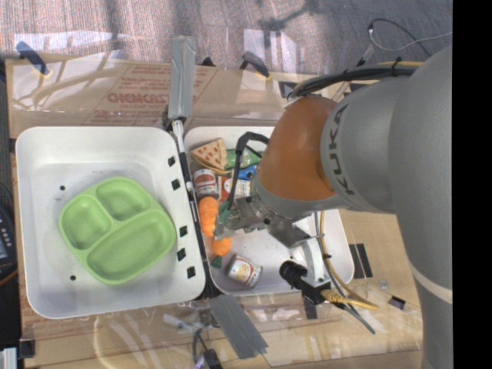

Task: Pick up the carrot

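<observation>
Camera view: the grey arm (384, 129) with the orange band (296, 148) is seen reaching in from the right, wrist down over the right white bin (342, 264). The gripper (227, 225) is seen low in that bin's left half, near the divider between the bins.

The orange carrot (208, 214) is found lying lengthwise along the right bin's left wall, just left of the gripper and touching or nearly touching it. A second orange piece (221, 246) is seen just below the gripper; whether it belongs to the same carrot cannot be told. Gripper state cannot be told: its tip is blurred and partly hidden by the wrist. No hold on the carrot is shown.

Also in the right bin: a tan pizza-slice toy (209, 156) at the top left, a small red-labelled can (204, 183) just above the carrot, and a small jar lying on its side (241, 270) below it.

In the left white bin (46, 152), a green three-compartment plate (117, 229) is seen, well apart from the gripper.
</observation>
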`<state>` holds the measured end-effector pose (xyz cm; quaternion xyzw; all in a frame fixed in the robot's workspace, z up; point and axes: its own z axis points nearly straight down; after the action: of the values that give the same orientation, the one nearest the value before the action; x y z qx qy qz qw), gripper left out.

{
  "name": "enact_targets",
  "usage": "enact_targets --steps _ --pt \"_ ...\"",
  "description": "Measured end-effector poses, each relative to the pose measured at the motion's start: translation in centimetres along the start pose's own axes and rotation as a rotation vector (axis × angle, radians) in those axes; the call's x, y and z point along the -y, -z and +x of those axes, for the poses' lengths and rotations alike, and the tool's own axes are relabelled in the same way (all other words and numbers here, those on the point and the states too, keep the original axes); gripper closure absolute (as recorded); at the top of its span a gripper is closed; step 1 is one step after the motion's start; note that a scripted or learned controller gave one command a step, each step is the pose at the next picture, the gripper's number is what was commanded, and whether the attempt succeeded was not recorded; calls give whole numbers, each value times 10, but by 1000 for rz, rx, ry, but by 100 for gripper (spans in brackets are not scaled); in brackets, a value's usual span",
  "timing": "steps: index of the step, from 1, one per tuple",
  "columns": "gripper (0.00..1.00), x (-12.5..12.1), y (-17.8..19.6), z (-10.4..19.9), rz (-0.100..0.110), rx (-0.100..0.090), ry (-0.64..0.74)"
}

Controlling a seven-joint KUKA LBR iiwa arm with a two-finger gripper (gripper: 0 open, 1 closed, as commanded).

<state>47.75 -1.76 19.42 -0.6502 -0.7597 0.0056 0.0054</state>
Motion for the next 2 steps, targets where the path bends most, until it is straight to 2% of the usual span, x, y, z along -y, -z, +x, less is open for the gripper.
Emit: enact_targets --steps 1,2 --pt "0 0 0 0 0 0 1" --pt "0 0 0 0 0 0 1"
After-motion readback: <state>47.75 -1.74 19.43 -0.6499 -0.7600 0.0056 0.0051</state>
